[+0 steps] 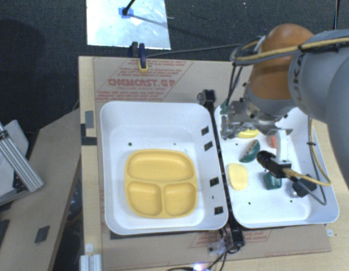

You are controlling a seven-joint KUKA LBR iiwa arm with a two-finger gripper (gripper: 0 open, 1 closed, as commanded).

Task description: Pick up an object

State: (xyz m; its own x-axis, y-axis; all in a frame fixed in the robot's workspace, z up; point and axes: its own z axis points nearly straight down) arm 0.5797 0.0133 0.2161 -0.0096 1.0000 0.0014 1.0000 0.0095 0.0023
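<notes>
from the right, the grey arm (326, 83) leans over the right bin (259, 208); left bin (157, 123) holds a yellow tray (160, 182) — gripper (237, 126) down near the bins' shared edge, can't tell its grip — small yellow object (248, 133) just beside it.

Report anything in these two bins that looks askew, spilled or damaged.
Nothing stands out. The yellow divided tray lies flat and whole in the left bin. The pale yellow slab and the green piece lie loose inside the right bin, with nothing over a rim.
</notes>
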